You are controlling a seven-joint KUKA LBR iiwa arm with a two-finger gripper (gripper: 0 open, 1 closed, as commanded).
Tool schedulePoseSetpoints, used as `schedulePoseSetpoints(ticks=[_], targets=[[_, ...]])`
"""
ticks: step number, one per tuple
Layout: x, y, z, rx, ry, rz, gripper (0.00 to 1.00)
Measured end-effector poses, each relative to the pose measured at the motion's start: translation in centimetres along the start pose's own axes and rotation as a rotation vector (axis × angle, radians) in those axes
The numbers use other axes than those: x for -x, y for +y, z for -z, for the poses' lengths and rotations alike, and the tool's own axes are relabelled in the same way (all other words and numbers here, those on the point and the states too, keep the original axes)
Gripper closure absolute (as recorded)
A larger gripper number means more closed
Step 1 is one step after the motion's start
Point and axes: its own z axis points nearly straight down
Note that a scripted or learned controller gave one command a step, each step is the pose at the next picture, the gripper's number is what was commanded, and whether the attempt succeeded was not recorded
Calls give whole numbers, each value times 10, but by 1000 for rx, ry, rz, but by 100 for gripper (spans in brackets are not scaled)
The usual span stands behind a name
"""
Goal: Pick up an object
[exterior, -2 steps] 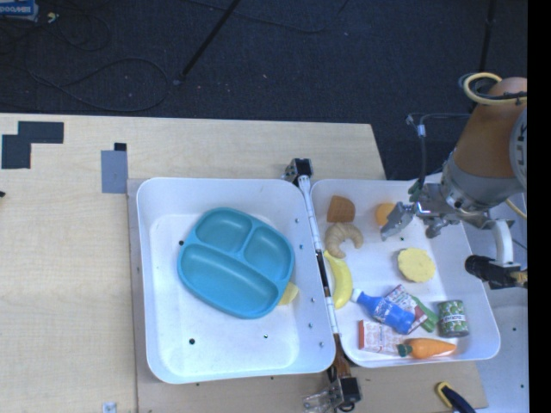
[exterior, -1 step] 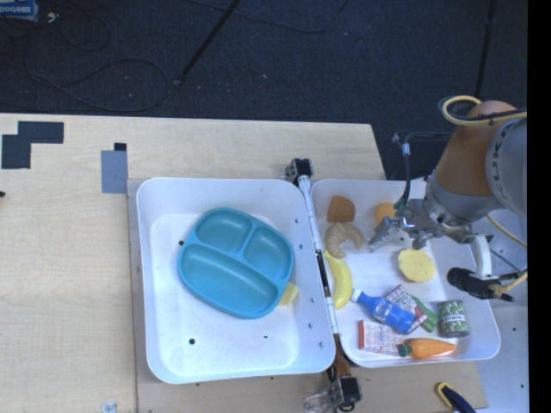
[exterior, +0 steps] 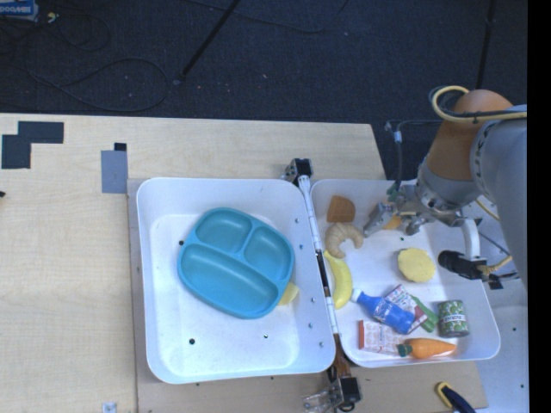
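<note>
Right bin (exterior: 491,338), 1 banana (exterior: 341,280), 1 carrot (exterior: 428,348), 1 can (exterior: 452,317)

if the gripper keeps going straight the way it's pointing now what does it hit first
The gripper points toward the view's left, low over the right bin. Carried straight on, it would probably meet the croissant first, with the brown bread piece just above that line. Depth is hard to judge, so it might pass over them.

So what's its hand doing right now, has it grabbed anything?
Hand: low over the right bin, near the croissant; open or closed cannot be told.
</note>
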Motion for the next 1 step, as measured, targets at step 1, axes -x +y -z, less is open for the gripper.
schedulePoseSetpoints(ticks=[1], targets=[[-26,-55,1,5,-2,-4,0]])
